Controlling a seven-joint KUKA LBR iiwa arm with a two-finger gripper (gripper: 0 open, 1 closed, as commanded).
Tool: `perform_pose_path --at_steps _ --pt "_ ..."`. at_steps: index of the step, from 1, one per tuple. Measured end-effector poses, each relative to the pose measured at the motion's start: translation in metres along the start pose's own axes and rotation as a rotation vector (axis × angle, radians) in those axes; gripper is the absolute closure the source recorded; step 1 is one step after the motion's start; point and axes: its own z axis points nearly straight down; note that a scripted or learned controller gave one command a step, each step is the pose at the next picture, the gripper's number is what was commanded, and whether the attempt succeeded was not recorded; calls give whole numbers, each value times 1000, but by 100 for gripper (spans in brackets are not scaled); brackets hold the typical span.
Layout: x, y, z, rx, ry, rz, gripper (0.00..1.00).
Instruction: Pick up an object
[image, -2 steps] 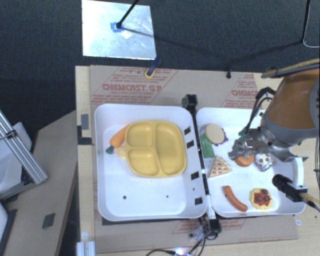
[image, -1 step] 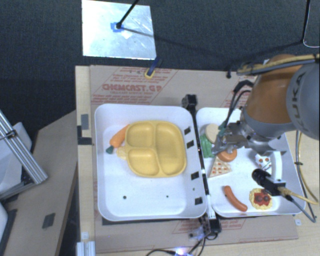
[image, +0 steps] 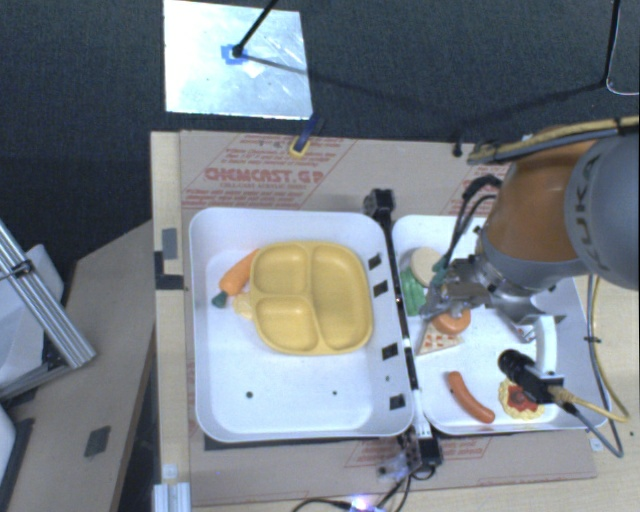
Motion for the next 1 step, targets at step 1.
perform_pose_path --at_steps 1 --pt "-10 8 -15 -3 0 1 100"
